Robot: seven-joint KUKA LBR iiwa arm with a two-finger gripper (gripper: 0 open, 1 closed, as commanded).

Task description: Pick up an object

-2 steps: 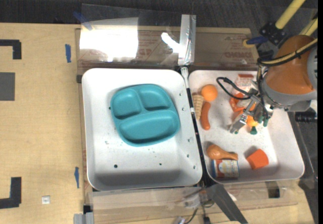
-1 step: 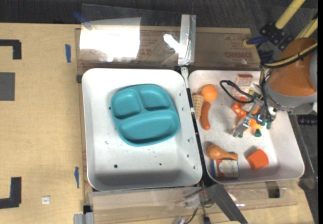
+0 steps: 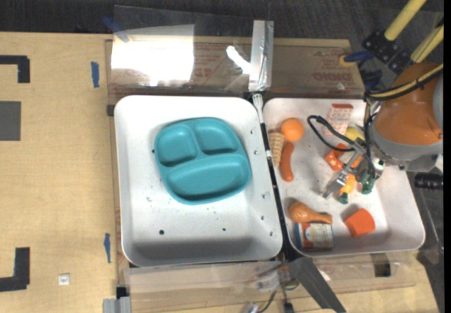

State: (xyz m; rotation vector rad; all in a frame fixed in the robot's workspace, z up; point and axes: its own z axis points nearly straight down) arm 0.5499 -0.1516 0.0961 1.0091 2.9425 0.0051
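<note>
A tan bench (image 3: 49,185) sits under a dark floor, and I am looking down on it at a slant, with two shallow white bins set side by side. The left bin (image 3: 134,227) holds a teal divided plate (image 3: 202,160), lying flat near its middle. The right bin (image 3: 409,227) holds the clutter: a long orange toy (image 3: 287,161) just beside the dividing wall, a round orange piece (image 3: 292,129) above it, a tan drumstick-shaped toy (image 3: 309,213) touching a small can (image 3: 314,235) near the front wall, and an orange block (image 3: 360,222) to their right. My gripper (image 3: 347,181) hangs low over the middle of this bin, among small orange and green bits — I cannot tell how its fingers stand, or whether anything is between them. The orange block looks the likeliest pick: I judge it light, stiff and a little slick, best taken across its flat sides. The arm (image 3: 409,118) and its black cables hide the bin's far right corner, and the pieces under the gripper are too small to name.
</note>
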